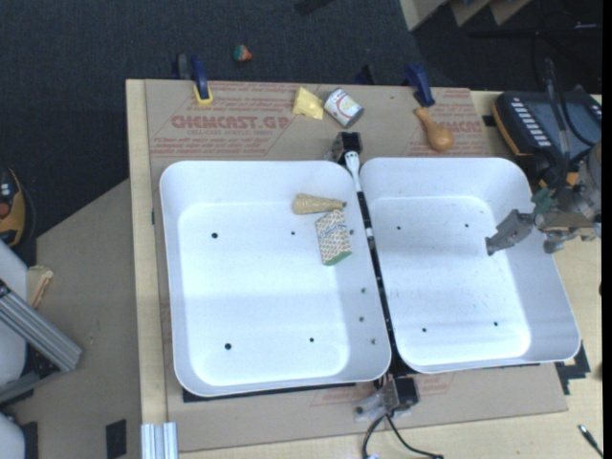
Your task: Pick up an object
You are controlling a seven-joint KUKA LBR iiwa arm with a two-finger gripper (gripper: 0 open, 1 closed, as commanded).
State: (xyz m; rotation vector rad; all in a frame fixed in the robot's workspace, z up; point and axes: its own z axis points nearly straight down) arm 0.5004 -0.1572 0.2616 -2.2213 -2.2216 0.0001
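The grey two-finger gripper [504,233] hovered at frame right, finger state indeterminate; the patterned packet [333,236] lay well apart beside the tan cone [316,204]; a grasp risked closing on nothing.

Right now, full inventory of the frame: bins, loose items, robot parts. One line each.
bins: 2, white, side by side on the bench: left bin, right bin
cone-shaped piece: 1, tan, left bin, upper right
patterned packet: 1, green and white, left bin, just below the cone
yellow wedge: 1, yellow, on the board above the bins
small box: 1, white, right of the wedge
pear-shaped item: 1, orange-brown, board above right bin
clamps: 2, blue, board's top edge
small object: 1, multicoloured, floor
gripper: 1, grey, over right bin's right side
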